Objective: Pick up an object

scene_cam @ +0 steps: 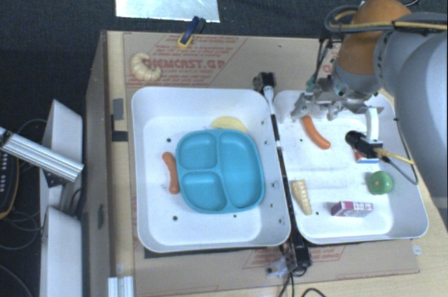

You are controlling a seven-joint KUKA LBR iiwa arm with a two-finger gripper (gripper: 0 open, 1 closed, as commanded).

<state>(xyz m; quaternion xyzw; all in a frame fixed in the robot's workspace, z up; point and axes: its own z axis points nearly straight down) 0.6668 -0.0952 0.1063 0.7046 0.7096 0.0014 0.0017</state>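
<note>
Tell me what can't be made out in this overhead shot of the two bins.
Camera view:
Yellow thing, left bin: front hidden by the blue plate; kind unclear.
Carton, right bin: print too small to read.
Far right corner of that bin: covered by the arm.
Gripper: whether it touches the orange sausage is unclear.

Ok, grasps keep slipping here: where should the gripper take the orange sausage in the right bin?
Take the orange sausage at its middle, from straight above, closing across its narrow width. It lies flat and slanted in the right bin, with bare floor along both long sides.
</note>
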